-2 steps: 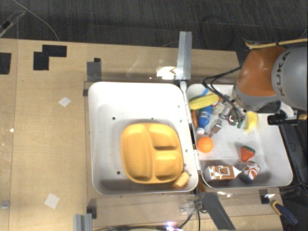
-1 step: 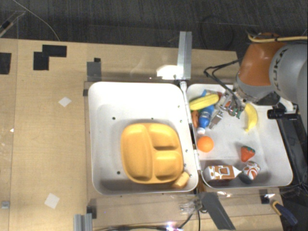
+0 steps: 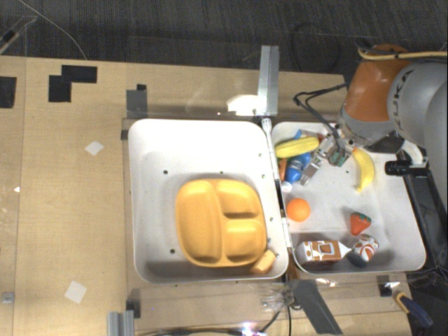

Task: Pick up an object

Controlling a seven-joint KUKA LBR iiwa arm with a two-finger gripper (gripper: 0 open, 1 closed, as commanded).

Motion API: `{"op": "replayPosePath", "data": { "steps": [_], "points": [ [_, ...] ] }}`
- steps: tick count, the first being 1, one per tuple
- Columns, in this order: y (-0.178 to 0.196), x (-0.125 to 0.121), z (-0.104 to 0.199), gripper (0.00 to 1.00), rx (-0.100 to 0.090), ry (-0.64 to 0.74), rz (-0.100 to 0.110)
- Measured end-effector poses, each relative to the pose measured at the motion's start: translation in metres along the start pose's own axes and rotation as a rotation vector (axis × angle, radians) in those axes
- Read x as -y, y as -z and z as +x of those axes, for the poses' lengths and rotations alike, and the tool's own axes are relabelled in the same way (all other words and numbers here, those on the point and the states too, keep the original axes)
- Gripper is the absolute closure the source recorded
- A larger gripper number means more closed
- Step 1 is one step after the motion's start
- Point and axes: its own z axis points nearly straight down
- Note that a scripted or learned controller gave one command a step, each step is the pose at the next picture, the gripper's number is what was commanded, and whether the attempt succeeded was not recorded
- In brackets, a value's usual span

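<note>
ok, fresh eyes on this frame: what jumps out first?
The big yellow divided tray dominates the left bin, lying toward its near right corner. In the right bin, the grey arm with its orange band reaches in from the right, its gripper down among a corn cob, a blue can and a banana. An orange lies nearer the front.

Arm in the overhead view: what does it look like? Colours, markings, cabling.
The arm is a rounded light-grey casing with dark lettering, only partly readable, on its side. A glossy orange band wraps the segment above the wrist. A thin black cable loops off that segment. The gripper is small, metallic grey and black, with a greenish part beside it.
</note>
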Motion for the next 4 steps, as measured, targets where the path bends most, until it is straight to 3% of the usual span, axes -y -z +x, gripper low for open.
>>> {"op": "replayPosePath", "data": {
  "steps": [1,2,3,4],
  "points": [
    [-0.001,-0.009,0.007,0.0,0.019,-0.281,0.006],
    [-0.001,-0.009,-0.004,0.0,0.002,-0.465,0.01],
    [0.013,-0.01,-0.009,1.0,0.027,-0.464,-0.004],
    [0.169,-0.018,0.022,1.0,0.041,-0.296,-0.029]
  ]
}}
